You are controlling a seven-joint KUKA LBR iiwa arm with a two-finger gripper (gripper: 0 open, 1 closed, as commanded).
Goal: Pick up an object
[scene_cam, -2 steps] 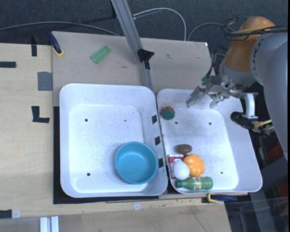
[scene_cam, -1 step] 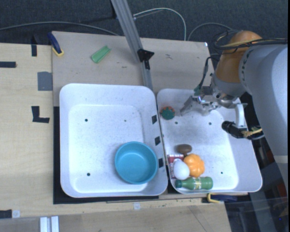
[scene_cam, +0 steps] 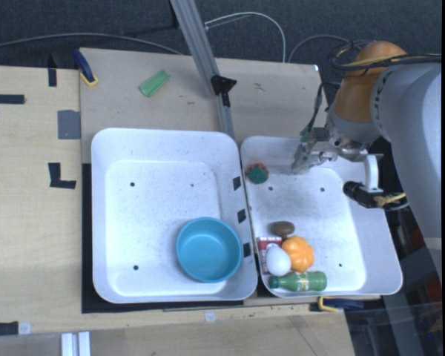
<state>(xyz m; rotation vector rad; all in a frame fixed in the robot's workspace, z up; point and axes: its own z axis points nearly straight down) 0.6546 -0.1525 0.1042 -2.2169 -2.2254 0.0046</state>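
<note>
Hand (scene_cam: 305,162) low at upper edge of right bin (scene_cam: 371,273), can't tell if apart or together, nothing seen in it; nearest obj the small green-red ball (scene_cam: 257,173) just left, rest clustered at bottom, so risk: closes on air or nudges ball away.

The bench (scene_cam: 30,199) is pale wood with a tan board (scene_cam: 282,99) laid over its far part, and two shallow white bins sit side by side on it, the left bin (scene_cam: 111,154) touching the right bin (scene_cam: 371,251) along their inner edges. A small green block (scene_cam: 153,83) lies on the board beyond the left bin, and dark tape marks (scene_cam: 57,175) dot the wood to the left
</note>
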